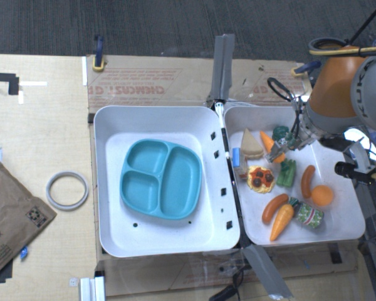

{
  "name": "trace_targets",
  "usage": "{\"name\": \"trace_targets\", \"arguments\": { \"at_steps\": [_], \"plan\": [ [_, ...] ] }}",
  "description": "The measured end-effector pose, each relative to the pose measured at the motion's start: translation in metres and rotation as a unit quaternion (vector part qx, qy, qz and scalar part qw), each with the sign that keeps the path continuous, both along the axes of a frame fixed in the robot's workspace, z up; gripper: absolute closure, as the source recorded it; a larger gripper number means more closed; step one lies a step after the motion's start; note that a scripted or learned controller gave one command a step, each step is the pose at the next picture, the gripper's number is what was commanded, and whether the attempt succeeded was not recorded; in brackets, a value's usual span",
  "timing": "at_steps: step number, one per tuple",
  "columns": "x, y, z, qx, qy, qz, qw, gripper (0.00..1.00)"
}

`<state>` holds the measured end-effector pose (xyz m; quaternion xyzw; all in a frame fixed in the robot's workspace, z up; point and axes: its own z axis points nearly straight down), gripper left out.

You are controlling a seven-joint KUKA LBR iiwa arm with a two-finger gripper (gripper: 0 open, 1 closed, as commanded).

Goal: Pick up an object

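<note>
Camera view. The arm is reaching in over the right bin, its gripper hanging low among the toy foods; whether it is gaping or closed cannot be told, and nothing is visibly in its grasp. Just beside the tip are lying a small carrot, a green piece and a pizza slice; a sausage and orange are lying farther off. The plate is sitting well apart in the left bin, probably as a drop-off place.
</note>
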<state>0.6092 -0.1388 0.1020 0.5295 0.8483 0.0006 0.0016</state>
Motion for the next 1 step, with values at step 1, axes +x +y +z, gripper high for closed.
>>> {"name": "trace_targets", "arguments": {
  "at_steps": [1],
  "plan": [
    [0.0492,0.0369,0.0941,-0.0004,0.003,-0.164,0.9865,1.00]
  ]
}}
